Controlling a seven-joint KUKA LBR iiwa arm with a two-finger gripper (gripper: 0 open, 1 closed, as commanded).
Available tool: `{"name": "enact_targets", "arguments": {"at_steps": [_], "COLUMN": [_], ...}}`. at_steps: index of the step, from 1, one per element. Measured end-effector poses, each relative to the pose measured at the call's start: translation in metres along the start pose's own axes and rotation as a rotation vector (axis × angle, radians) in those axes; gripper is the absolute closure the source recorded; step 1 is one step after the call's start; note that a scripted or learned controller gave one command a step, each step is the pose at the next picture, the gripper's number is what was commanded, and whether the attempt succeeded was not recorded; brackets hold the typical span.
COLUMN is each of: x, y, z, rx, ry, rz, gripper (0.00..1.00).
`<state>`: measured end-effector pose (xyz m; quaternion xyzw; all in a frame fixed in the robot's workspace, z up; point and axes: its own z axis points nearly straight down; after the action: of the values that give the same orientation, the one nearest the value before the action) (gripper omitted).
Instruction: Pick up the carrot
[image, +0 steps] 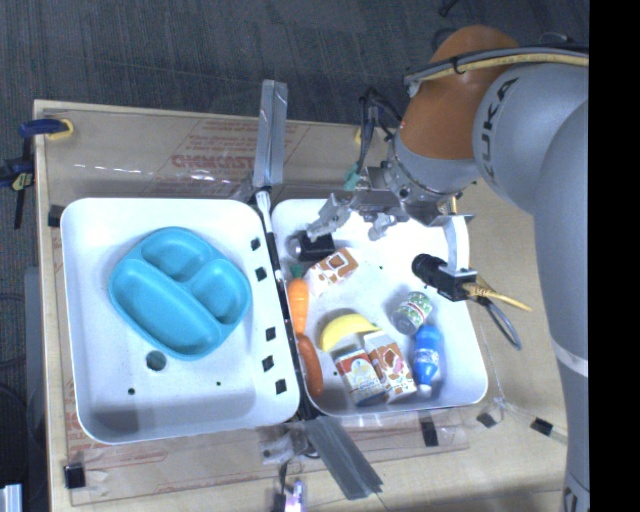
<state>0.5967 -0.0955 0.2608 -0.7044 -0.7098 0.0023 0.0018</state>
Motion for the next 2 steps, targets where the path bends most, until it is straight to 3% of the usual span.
{"name": "enact_targets", "arguments": {"at_steps": [1,2], "x": [-0.0005,-0.0056], "y": [-0.0183,-0.0195], "z": [0.1144,0.1214], "rx": [-0.025,-0.036], "ry": [-0.007,-0.008], "rz": [-0.097,-0.101], "gripper": [0.0,0.0]}}
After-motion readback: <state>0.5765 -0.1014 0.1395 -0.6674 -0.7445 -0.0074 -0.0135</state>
